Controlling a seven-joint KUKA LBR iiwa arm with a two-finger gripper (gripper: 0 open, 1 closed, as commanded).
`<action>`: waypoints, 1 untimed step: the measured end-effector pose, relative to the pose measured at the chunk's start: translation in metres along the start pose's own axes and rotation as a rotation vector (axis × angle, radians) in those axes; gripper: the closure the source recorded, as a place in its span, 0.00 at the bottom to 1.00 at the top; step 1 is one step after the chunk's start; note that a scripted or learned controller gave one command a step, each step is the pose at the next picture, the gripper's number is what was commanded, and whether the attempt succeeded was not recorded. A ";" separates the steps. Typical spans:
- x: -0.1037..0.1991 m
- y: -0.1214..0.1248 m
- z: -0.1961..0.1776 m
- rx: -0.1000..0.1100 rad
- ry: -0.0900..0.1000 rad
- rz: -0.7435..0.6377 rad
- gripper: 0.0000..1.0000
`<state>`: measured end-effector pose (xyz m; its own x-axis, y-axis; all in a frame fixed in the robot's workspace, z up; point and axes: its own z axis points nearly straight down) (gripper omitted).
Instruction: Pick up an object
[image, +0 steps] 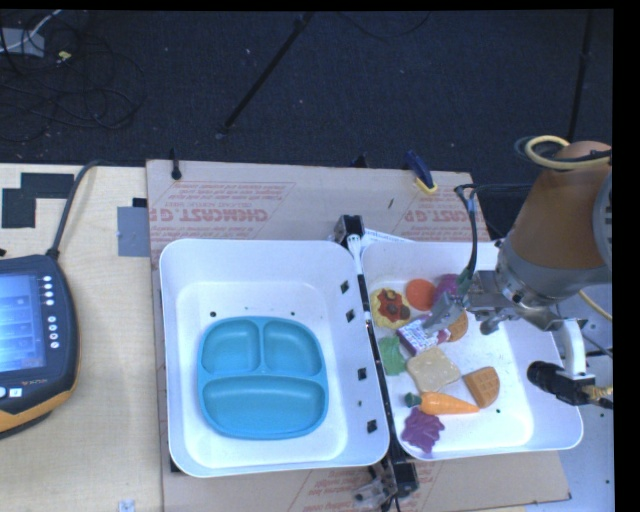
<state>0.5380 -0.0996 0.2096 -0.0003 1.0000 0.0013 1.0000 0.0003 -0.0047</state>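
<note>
**Gripper Low Over a Heap of Toy Food in the Right Bin**

The things to be picked lay crowded in the right bin (545, 425), toward its left half. A pizza slice (389, 304) sat near the upper left, with a red tomato (420, 293) just beside it. Below those came a small purple piece (412, 339) and a green piece (392, 357) against the bin's left wall. A slice of tan bread (433, 369) lay in the middle, and a brown bread roll (482, 385) just to its right. An orange carrot (447, 404) rested below the bread, touching or nearly touching it, and a bunch of purple grapes (423, 430) sat at the lower left.

The gripper (437, 322) was down among the upper items, just above the bread and close to the purple piece. Whether its fingers were spread or closed could not be told, and nothing could be seen clamped between them. The grey arm (545, 270) reached in from the right, its orange band (565, 205) above the wrist.

In the left bin (190, 270) lay a blue divided plate (263, 377) with three compartments. A teach pendant (30, 340) rested on the bench (100, 440), well apart to the left.
</note>
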 end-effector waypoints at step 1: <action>-0.055 0.072 0.057 -0.001 -0.003 0.001 0.00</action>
<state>0.6093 -0.1545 0.1518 0.0006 1.0000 -0.0012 1.0000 -0.0006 -0.0041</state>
